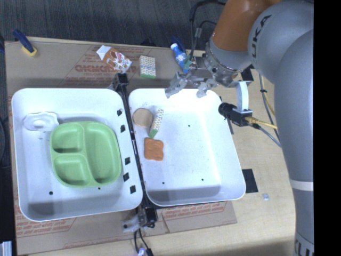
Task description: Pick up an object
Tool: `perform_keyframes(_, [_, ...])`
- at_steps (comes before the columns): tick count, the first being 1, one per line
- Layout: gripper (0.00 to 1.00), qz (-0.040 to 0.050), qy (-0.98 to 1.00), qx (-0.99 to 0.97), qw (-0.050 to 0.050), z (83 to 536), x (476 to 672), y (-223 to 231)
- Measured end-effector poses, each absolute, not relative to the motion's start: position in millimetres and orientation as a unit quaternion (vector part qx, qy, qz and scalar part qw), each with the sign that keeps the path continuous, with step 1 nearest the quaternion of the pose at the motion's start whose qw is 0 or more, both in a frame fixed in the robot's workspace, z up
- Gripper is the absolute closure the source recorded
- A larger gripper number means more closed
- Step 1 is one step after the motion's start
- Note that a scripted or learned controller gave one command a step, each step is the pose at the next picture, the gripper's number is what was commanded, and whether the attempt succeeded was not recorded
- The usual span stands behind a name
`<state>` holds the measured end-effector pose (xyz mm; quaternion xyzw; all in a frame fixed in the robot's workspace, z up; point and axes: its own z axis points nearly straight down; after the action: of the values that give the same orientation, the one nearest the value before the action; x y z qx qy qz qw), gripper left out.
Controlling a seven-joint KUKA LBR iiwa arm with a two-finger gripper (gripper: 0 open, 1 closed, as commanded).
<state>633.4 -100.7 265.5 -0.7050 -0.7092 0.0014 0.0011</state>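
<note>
In the right bin [213, 164], near its left wall, lie a tan round piece [141, 117], a pale cylinder with green print [156, 122] leaning beside it, and an orange-brown chunk [154, 150] below them. My gripper [188, 90] hangs over the bin's far edge, to the right of and above those objects. Its two metal fingers [174, 88] stand spread apart with nothing between them.
The left bin [26, 196] holds a green divided plate [85, 153] and a clear lid-like item [39, 121]. Behind the bins on the cardboard lie a snack wrapper [114, 60], a small green packet [147, 66] and a blue clip [25, 43]. My arm fills the right side.
</note>
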Motion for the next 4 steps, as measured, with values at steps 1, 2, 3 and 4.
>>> perform_keyframes(1, [0.0, 0.0001, -0.709, -0.705, 0.0, 295, 625.4, -98])
perform_keyframes(2, [0.0, 0.0027, -0.709, -0.705, 0.003, 118, 592.7, -91])
perform_keyframes(3, [0.0, -0.0002, -0.709, -0.705, 0.0, 193, 657.0, -85])
perform_keyframes(4, [1.0, 0.0007, -0.71, -0.704, 0.001, 203, 656.7, -85])
